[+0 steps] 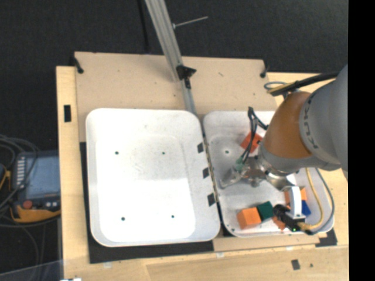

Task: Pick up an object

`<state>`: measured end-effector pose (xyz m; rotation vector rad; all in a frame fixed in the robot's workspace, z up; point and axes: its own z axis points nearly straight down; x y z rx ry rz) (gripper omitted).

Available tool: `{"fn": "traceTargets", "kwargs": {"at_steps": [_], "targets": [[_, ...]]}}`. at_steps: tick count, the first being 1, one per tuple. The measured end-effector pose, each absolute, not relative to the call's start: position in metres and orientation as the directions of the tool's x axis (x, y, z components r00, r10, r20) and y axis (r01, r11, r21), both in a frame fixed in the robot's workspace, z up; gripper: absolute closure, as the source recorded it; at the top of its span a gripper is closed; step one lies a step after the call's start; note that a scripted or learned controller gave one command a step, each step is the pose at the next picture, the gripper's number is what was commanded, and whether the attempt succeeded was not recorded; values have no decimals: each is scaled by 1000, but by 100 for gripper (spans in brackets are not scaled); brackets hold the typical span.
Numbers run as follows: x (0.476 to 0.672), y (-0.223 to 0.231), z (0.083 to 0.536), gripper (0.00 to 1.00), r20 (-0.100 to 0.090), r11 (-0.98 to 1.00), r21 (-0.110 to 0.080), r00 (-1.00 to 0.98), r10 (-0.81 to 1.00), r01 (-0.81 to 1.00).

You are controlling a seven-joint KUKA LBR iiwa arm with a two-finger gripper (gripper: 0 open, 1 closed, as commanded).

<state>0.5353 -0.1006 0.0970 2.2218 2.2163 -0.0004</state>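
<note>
Nearest the camera, an orange block [248, 216] and a green block [265, 209] lay touching in the right bin [222, 134]. Farther in, the claw [239, 174] hung low over bare bin floor; open or closed, could not tell. Best approach, judged: shift over the orange block, descend straight, then close squarely on it.

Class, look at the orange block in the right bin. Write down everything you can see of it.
The orange block is a small, boxy solid with flat faces and a matte, evenly coloured surface. It lies flat on the floor of the right bin, near that bin's front edge. A dark green block sits right beside it, apparently touching. The claw is apart from it, farther back in the bin.
</note>
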Motion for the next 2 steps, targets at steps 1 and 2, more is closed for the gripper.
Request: {"fn": "traceTargets", "kwargs": {"at_steps": [1, 2], "targets": [[536, -101, 109, 100, 0, -13, 6, 13, 1000, 1000], [540, -96, 172, 100, -1, 4, 8, -4, 1000, 1000]]}}
